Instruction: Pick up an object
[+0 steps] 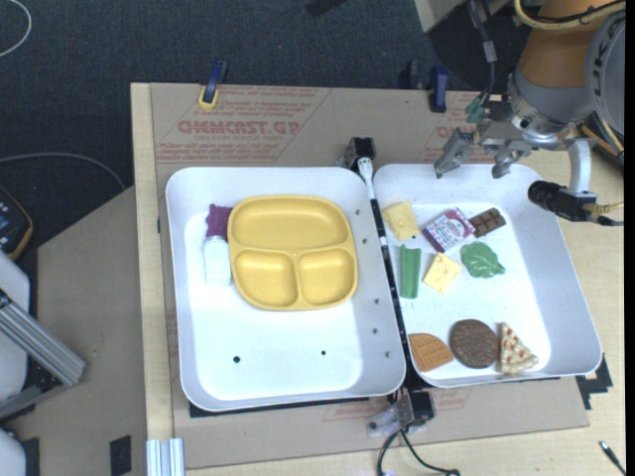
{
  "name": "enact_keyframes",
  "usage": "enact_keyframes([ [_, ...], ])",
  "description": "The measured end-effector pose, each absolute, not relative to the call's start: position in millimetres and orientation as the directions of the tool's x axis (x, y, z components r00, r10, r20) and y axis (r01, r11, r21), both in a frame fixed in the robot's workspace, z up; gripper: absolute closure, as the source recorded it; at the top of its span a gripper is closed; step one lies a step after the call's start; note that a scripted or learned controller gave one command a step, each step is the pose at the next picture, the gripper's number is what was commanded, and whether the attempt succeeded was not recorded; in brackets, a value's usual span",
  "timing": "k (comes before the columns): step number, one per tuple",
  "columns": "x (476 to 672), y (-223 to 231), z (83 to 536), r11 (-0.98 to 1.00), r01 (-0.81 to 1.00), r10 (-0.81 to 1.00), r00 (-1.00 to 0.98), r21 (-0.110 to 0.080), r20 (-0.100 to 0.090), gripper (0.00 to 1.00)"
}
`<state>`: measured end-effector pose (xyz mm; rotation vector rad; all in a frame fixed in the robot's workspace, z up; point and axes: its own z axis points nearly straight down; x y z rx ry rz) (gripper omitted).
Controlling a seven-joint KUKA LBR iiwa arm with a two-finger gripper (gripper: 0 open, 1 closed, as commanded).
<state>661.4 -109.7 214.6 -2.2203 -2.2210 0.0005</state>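
**Robot gripper poised above the far edge of a bin of toy food**

Two shallow white bins sit side by side on a cardboard-covered bench, seen from above at a slant. The grey arm with its orange band (566,62) reaches in from the upper right. Its gripper (474,159) hangs over the far rim of the right bin (566,266), with the two fingers spread apart and nothing between them.

The right bin holds a scatter of small toy food pieces, all lying below the gripper and apart from it. Nearest the gripper are a pale yellow cheese piece (401,220), a purple packet (447,229) and a brown chocolate bar (486,223). In the middle lie a green stick (409,272), a yellow cheese wedge (442,274) and a green leafy piece (481,260). Along the near side sit an orange cookie (429,351), a round brown patty (474,343) and a pizza slice (515,351), the patty touching the slice.

The left bin (268,365) holds a yellow divided tray (292,251) with three compartments. Just beside the tray's left edge are a purple item (217,220) and a white bottle (215,260).
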Motion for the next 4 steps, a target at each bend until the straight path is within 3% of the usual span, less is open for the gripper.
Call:
enact_keyframes([
  [2,668.1,-114,98,0.001,1.0,1.0,-0.001,-0.005,0.001,0.0],
  [3,668.3,-114,85,0.001,1.0,1.0,-0.001,-0.003,0.0,0.0],
  [4,669.1,-113,96,0.002,1.0,1.0,-0.002,0.0,-0.001,1.0],
])
